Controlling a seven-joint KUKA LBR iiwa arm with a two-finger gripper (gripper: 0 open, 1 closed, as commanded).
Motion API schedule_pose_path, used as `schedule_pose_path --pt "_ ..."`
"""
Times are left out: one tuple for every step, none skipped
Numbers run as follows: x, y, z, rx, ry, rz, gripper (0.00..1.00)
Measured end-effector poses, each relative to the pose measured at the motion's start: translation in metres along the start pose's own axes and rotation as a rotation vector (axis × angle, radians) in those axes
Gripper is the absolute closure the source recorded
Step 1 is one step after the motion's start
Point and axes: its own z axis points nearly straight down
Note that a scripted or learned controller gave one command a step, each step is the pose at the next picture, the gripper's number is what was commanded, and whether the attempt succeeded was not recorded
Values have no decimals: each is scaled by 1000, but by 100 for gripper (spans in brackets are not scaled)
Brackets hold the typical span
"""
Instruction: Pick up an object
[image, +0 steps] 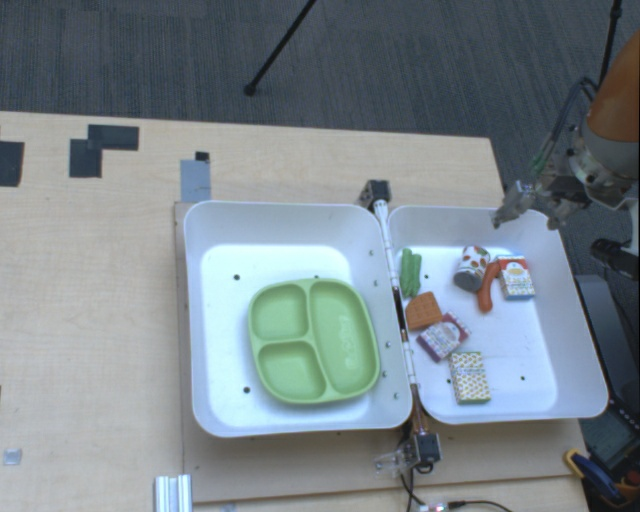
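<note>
— Where do we stand?

— Our gripper (522, 205) hangs over the far rim of the right bin (560, 395); we can't tell how it's set. The toys lie below: a carrot (487, 287), a small box (516, 278).

— So we should drop straight over one that lies apart, like the packet (469, 377), clear of the bin wall.

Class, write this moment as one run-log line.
phase: approach | gripper: above right bin far corner, holding nothing | objects: untouched in right bin | green plate: left bin
</note>
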Motion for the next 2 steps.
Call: schedule_pose_path --pt "11 -40 141 4 1 2 0" --pt "11 -37 128 -4 0 1 100"
